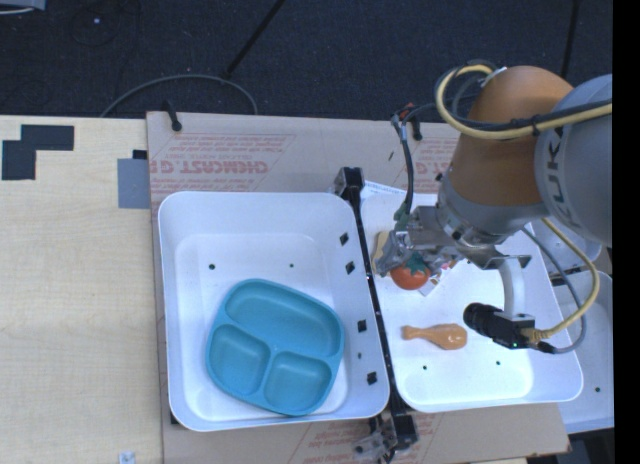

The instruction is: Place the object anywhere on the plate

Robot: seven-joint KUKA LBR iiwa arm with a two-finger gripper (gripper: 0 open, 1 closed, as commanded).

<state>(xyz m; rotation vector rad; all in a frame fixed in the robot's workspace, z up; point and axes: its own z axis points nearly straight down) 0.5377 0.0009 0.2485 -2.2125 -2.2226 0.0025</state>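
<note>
I see the claw over the right bin, at a red tomato-like object | grip: can't tell (fingers obscured) | blue plate in left bin, well left of object

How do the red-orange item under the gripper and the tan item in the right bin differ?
Shape: the tomato-like toy is round; the drumstick-like toy is long with a narrow end pointing left.
Colour: the tomato-like toy is red-orange, the drumstick-like toy pale tan-orange.
Position: the tomato-like toy sits right at the gripper; the drumstick-like toy lies apart, nearer the camera.
Shared: both lie in the right bin, not on the blue plate.
</note>
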